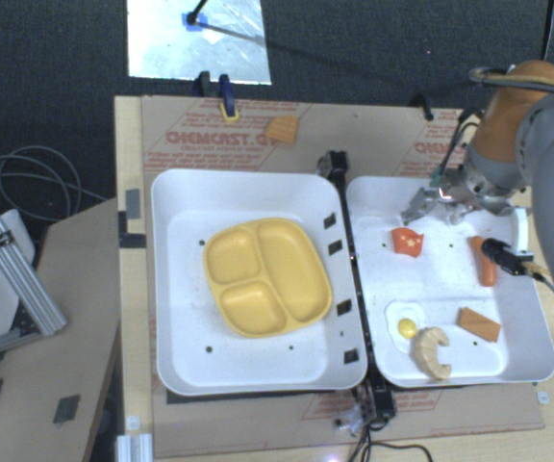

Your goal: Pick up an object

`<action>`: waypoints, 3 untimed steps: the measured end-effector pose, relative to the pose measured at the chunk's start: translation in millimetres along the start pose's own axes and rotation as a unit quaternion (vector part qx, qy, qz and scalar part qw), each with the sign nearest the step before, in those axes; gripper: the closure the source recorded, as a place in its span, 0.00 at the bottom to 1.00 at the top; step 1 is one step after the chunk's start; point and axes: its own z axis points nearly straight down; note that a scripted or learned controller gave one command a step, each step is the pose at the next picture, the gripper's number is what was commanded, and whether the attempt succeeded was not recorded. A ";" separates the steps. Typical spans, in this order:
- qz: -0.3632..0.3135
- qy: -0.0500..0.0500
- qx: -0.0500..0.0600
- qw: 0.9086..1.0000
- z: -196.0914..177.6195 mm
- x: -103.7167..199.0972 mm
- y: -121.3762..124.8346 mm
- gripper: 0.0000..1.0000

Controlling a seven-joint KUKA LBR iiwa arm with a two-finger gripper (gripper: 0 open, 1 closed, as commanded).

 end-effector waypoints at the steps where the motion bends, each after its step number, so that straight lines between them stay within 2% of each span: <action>1: 0.002 0.000 0.001 1.000 0.1 4.9 -22.0 0.00; 2: 0.001 0.000 -0.002 1.000 -6.5 -31.3 1.1 0.00; 3: 0.002 0.001 0.002 1.000 0.4 -25.6 -62.0 0.00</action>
